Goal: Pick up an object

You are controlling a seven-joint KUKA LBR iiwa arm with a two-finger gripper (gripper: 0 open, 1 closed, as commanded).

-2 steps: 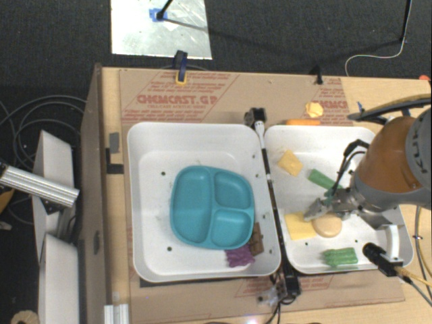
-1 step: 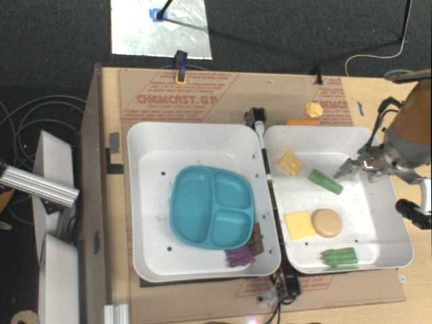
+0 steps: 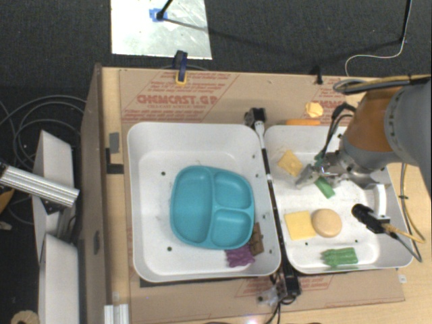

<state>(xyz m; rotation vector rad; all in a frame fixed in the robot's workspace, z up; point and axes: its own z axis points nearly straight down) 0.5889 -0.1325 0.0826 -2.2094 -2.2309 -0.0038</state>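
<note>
While the two-finger gripper (image 3: 316,173) hangs low, fingers' state hard to tell, small green block (image 3: 325,187) just beside, pale yellow wedge (image 3: 290,162) nearby.

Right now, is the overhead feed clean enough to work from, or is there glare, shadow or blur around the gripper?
In the camera view, lighting is even and soft. The white right bin looks bright but not blown out. The gripper is slightly soft and casts only a faint shadow. The foil sheet above the bench shows mild sheen. The teal plate is sharp and glare-free.
</note>
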